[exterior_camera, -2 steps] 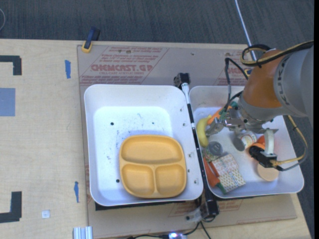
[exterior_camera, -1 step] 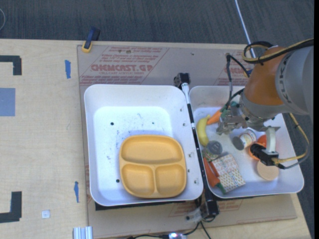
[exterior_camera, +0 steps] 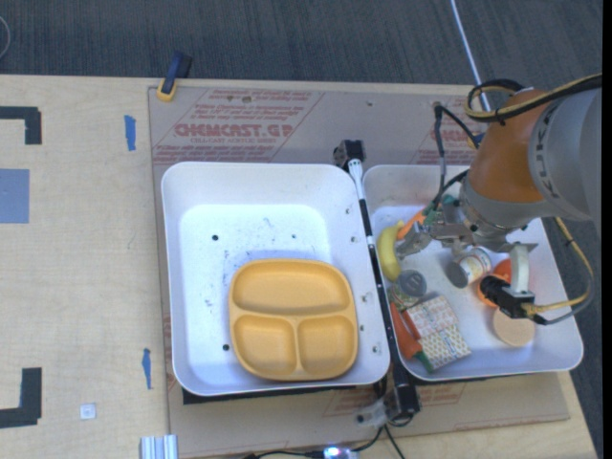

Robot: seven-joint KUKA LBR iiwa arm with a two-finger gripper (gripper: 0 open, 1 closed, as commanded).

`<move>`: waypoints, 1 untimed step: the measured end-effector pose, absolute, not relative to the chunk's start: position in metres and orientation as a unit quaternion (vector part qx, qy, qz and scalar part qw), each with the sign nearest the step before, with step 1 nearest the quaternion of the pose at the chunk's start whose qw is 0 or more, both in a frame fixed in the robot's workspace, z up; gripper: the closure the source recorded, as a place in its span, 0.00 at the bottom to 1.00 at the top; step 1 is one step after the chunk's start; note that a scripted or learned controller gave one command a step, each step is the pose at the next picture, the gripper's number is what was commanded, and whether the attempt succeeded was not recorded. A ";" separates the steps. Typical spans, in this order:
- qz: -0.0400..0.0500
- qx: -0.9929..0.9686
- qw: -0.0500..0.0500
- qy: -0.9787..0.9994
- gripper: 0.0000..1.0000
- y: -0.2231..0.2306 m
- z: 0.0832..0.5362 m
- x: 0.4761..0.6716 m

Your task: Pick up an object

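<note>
A yellow banana [exterior_camera: 387, 250] is lying against the right bin's [exterior_camera: 564, 352] left wall, a grey disc [exterior_camera: 412, 282] and checkered box [exterior_camera: 439, 331] sitting below it, near a tan puck [exterior_camera: 513, 330]

Robot arm [exterior_camera: 535, 161] reaching into the right of two white bins.

The left bin [exterior_camera: 182, 256] holds a yellow divided tray [exterior_camera: 292, 316]. In the right bin [exterior_camera: 564, 352], the gripper [exterior_camera: 457, 247] hangs over clutter: right of the tray lie a banana [exterior_camera: 387, 249], a patterned box [exterior_camera: 438, 331] and a tan disc [exterior_camera: 513, 330].
</note>
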State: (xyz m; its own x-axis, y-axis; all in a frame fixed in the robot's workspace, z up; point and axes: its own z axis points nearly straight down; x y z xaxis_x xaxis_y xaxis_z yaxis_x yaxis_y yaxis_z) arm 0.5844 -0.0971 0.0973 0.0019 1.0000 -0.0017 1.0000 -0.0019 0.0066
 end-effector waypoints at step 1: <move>0.001 0.708 0.003 0.706 0.00 -0.097 0.087 0.580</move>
